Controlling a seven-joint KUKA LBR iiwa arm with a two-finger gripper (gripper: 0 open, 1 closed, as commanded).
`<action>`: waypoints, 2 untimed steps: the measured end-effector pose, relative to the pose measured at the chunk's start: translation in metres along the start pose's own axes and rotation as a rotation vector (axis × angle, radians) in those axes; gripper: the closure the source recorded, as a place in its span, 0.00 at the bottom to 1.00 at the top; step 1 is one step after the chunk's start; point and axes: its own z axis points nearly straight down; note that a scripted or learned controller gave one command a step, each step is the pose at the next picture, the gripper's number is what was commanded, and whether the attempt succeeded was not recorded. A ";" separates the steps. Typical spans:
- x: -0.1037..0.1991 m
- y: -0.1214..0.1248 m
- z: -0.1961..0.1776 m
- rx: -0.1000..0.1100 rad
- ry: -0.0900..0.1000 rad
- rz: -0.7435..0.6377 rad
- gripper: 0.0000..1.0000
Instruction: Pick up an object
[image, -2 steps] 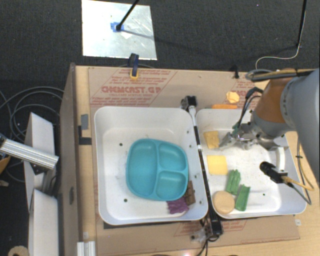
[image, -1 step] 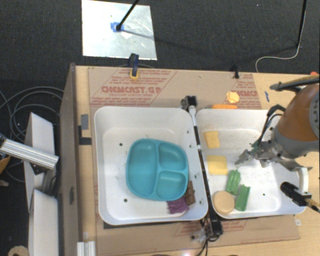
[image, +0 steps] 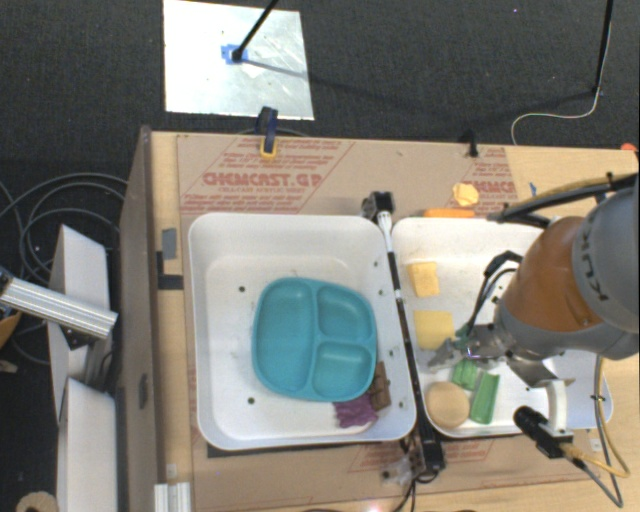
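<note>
Green objects (image: 478, 388) are seen low in the right bin (image: 440, 238), beside a tan round piece (image: 447, 405) and below two yellow blocks (image: 428, 303). The gripper (image: 468, 347) is placed just above them; its state cannot be told. A teal divided plate (image: 314, 338) is held by the left bin (image: 225, 238).

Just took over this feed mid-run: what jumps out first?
A teal divided plate sits in the left bin, with a purple piece at its lower edge. The grey-and-orange arm hangs over the right bin, above yellow blocks, green pieces and a tan round item.
</note>
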 end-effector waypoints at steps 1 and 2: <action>-0.049 0.051 -0.003 -0.010 -0.008 0.004 0.00; -0.024 -0.006 -0.014 -0.001 -0.002 0.006 0.00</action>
